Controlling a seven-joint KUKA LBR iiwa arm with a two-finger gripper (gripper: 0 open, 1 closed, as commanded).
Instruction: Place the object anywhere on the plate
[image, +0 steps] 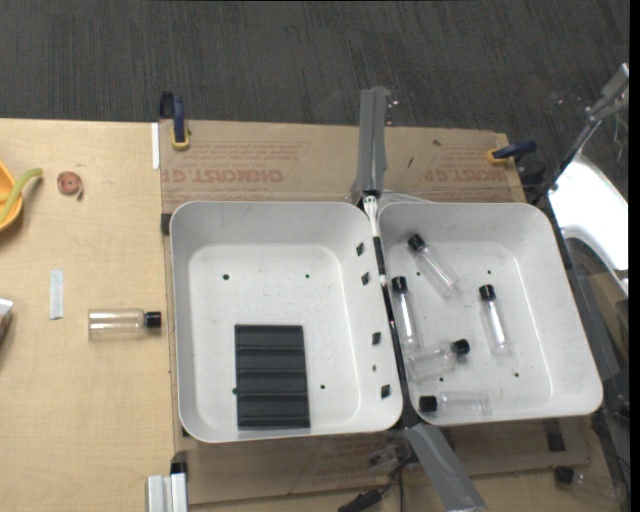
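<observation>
Camera view: nearest us, the black ridged plate (270, 377) lies in the left bin (200, 240); five capped vials (455, 403) lie scattered in the right bin (545, 250), none on the plate. Farther right, we cannot tell the tool's (612, 95) state

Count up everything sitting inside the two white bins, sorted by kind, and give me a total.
Clear vials with black caps, right bin: 5
Dark ribbed plate, left bin: 1
Total: 6
</observation>
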